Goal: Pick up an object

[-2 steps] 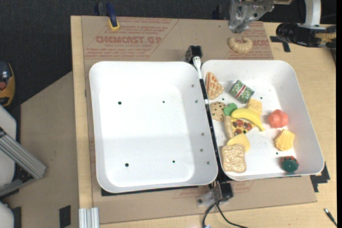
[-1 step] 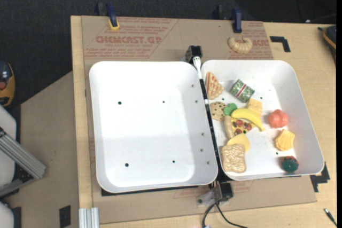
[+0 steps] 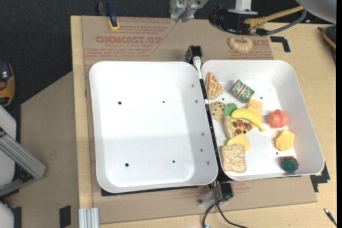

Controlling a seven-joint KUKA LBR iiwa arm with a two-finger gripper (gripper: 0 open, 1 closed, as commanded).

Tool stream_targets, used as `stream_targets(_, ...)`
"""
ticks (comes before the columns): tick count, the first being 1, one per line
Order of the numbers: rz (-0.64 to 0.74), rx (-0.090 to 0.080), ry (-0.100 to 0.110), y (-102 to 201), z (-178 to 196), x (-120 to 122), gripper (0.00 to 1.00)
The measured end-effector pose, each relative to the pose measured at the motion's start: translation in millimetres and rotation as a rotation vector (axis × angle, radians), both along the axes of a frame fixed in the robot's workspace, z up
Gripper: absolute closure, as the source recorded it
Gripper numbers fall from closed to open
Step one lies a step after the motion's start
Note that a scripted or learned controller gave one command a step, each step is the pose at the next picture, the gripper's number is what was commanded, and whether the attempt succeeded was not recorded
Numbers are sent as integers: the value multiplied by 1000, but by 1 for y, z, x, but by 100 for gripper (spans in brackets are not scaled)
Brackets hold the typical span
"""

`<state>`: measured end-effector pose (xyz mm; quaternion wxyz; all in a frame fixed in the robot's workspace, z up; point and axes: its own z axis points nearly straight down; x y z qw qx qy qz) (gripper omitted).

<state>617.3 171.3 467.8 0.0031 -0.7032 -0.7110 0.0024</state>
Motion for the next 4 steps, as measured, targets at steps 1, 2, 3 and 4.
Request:
stream_targets(1,-7,2,-19,43,71,48,100)
stream_targets(2,-12,-5,5,53,-101,48,100)
stream_targets(3,-9,5,-26,53,78,30,100)
stream_targets(4,-8,1,-13,54,79,31,100)
